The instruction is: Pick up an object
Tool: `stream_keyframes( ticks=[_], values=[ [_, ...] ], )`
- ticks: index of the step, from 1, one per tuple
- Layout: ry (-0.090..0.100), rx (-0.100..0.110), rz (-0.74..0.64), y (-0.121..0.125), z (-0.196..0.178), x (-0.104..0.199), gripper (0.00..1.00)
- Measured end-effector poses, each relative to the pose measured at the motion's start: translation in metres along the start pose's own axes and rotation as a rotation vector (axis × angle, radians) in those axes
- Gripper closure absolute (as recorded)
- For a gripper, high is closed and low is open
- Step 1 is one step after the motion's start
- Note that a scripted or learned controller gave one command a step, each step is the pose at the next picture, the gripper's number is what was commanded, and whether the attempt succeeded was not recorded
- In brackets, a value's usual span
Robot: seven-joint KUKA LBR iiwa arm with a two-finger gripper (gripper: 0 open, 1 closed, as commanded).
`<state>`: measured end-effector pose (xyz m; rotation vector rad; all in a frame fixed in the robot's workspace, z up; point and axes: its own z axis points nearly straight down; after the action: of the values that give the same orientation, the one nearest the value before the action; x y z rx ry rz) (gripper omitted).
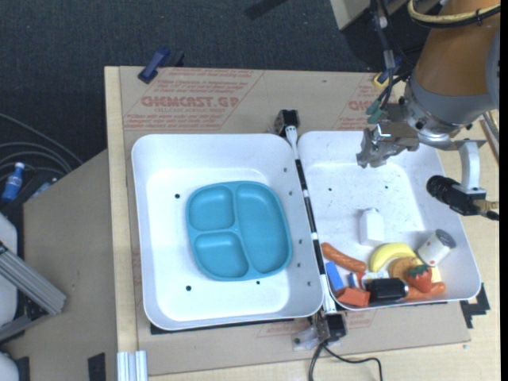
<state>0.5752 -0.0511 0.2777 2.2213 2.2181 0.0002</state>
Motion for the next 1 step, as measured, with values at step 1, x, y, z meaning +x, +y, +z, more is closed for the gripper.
stream_keyframes(
  ticks=[1],
  values=[
    [0.000,0.000,-0.001,0.0352,0.0183,-0.0335,1.00]
  ],
)
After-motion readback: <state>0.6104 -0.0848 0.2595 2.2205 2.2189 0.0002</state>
